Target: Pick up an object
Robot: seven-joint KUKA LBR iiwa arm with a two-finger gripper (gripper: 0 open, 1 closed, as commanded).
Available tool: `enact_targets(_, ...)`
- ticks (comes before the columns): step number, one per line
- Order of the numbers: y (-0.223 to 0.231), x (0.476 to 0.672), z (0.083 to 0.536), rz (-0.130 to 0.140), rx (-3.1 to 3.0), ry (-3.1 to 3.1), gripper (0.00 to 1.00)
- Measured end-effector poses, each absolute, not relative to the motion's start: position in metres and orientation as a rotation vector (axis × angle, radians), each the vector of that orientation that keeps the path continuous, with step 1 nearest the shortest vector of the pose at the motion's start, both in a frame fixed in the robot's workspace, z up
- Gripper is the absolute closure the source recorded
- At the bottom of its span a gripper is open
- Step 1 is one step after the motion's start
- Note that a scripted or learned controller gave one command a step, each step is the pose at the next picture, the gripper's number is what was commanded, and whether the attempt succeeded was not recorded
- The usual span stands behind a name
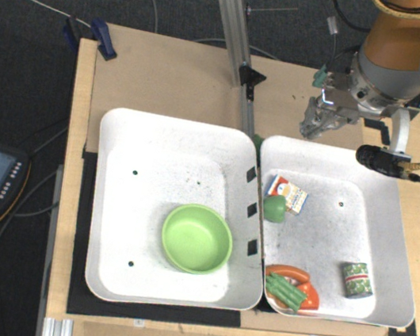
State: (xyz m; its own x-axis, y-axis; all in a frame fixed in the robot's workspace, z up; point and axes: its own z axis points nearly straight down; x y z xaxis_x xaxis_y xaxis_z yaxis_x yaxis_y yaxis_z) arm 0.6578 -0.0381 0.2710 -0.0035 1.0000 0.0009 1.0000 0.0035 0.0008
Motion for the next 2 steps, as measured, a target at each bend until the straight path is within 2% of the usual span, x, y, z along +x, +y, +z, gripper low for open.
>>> enact_targets(2,0.075,0.654,0.257,-0.002,-2.216,-2.225,1.0)
